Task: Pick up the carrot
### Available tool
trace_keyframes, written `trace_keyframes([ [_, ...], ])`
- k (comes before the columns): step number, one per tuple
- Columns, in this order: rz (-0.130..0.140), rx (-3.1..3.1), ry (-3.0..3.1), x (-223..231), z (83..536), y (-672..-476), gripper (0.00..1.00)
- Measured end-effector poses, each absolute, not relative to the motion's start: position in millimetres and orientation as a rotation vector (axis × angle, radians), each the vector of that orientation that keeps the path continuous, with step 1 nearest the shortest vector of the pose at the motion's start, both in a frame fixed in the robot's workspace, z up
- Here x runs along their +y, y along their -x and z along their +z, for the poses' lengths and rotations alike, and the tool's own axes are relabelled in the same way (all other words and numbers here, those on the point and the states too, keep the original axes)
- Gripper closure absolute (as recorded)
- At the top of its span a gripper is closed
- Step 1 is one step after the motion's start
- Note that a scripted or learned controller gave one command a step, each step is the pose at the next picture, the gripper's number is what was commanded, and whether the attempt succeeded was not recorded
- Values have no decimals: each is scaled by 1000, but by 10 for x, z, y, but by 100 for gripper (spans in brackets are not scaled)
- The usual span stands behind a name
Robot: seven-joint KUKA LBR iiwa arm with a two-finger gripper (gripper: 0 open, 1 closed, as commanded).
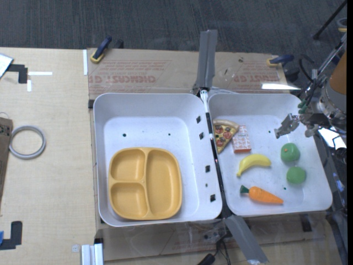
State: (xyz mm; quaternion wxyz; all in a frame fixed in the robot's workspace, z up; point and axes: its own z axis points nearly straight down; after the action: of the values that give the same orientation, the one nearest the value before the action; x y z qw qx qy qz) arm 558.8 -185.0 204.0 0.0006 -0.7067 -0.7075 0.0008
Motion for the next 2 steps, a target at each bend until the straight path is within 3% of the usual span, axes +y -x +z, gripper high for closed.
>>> trace_keyframes([
  [1,3,-2286,2150,-1593,1313,-4809,0],
  [2,3,-1852,2535,-988,1297,-4772,0],
])
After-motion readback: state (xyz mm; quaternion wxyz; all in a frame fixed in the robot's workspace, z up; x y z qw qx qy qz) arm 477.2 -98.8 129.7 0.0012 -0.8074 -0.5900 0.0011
